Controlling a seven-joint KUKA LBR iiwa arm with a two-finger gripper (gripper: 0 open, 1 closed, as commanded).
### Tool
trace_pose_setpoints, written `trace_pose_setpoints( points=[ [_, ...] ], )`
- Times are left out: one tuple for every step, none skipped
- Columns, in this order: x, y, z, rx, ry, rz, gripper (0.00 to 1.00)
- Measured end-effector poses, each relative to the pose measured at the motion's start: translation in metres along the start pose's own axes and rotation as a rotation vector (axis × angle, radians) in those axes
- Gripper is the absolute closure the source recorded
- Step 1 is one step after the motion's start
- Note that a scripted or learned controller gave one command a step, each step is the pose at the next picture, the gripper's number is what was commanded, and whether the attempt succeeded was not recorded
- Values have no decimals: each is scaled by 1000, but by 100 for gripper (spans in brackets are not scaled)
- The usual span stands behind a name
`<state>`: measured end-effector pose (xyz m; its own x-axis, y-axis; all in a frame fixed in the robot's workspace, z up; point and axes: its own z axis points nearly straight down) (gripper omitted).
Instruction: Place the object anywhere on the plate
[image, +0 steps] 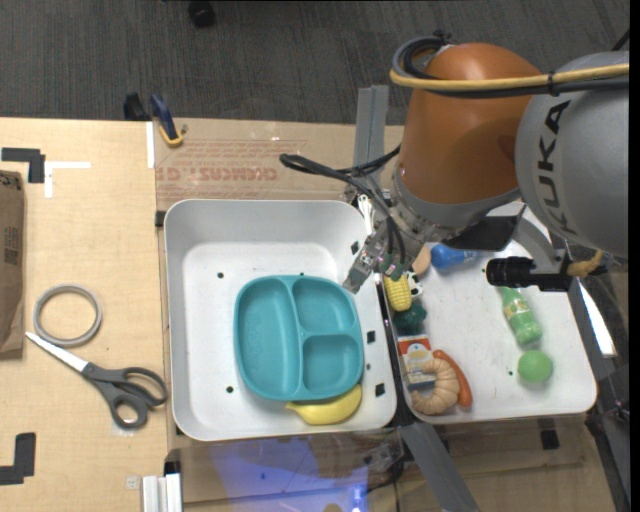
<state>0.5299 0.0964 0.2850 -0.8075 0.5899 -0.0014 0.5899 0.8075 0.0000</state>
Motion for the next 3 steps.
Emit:
trace_pose_setpoints(
  points=[
    [24,0,-36,-1,-1,-38,100],
    [51,-1,-116,-1,-2,-170,100],
    [101,50,-34,1,1,-138,100]
  ],
)
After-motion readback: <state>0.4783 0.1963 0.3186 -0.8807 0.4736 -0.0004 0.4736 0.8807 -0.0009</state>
